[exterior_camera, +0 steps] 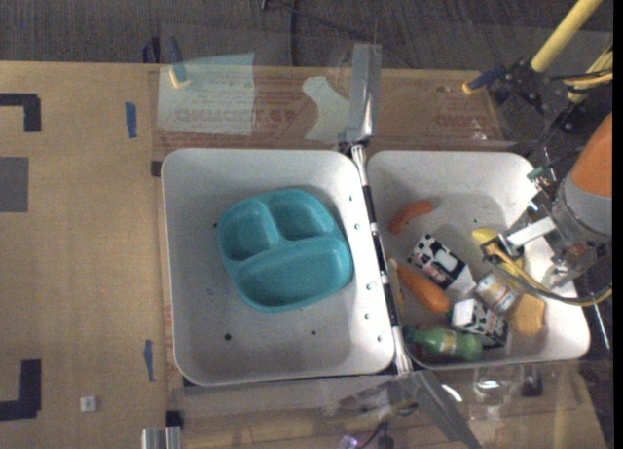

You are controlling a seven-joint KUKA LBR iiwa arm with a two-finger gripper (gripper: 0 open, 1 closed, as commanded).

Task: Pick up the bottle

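Currently the green bottle (448,343) lies on its side along the bottom edge of the right bin (458,179), near the divider, lower centre-right of the frame. Gripper (568,260) hangs over that bin's right side, apart from the bottle; open or closed, can't tell. Teal plate (284,249) sits in the left bin (195,320).

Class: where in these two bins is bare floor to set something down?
Free: in the left bin, below and left of the teal divided plate; in the right bin, the top strip above the orange toy. Crowded: its lower half, around the green bottle.
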